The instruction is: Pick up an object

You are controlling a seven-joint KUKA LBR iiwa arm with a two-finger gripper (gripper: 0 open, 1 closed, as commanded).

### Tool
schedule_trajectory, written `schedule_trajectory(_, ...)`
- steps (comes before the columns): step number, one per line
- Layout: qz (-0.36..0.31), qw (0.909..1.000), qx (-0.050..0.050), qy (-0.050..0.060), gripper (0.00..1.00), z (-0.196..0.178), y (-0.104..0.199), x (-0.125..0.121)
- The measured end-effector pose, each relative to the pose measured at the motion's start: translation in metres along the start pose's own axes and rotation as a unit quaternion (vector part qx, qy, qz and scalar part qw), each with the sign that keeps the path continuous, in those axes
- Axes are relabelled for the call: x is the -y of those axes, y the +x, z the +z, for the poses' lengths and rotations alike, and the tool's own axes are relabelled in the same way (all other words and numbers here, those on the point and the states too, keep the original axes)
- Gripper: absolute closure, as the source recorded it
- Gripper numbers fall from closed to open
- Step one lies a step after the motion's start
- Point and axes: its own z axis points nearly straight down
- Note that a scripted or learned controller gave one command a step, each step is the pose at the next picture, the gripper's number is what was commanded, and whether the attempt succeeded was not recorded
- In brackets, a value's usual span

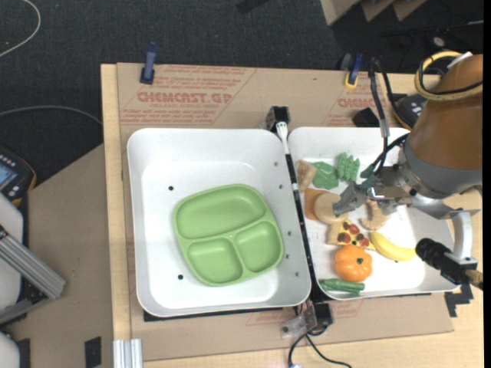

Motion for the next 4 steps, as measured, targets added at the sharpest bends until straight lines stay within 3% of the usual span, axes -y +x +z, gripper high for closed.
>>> schedule_trajectory(1, 0.005, 0.9999, 0.000, 0.009, 0.00, 0.051, -0.036, 0.004)
schedule_trajectory(2, 0.002, 1.0000, -0.001, 0.009, 0.00, 0.066, 0.004, 0.004)
schedule_trajectory(3, 0.003, 1.0000, 0.000, 0.007, 1.00, 0.055, 0.002, 0.003)
schedule_trajectory(4, -0.001, 1.0000, -0.001, 0.002, 1.00, -0.033, 0.083, 0.000)
